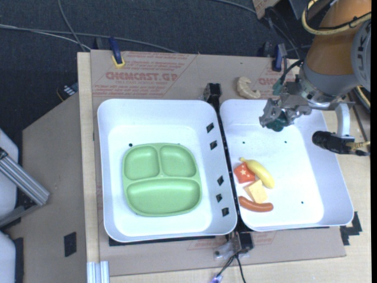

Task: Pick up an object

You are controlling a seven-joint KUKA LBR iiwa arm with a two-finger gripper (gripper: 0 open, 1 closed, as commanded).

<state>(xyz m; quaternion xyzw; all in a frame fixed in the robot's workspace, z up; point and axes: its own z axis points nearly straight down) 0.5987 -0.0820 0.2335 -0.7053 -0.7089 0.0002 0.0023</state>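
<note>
I count two white bins (112,158): the left one holds one green divided plate (161,178); the right one four toy foods: one banana (260,172), one red piece (244,173), one cheese wedge (258,191), one sausage (255,204).

Small toy foods, banana (260,173) uppermost, apparently touching, clustered in right bin (330,175).

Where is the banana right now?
The banana lies in the right bin, near its left wall, beside the red piece and above the sausage.

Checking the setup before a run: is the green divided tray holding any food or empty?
Empty: all three compartments of the green tray show bare green.
</note>
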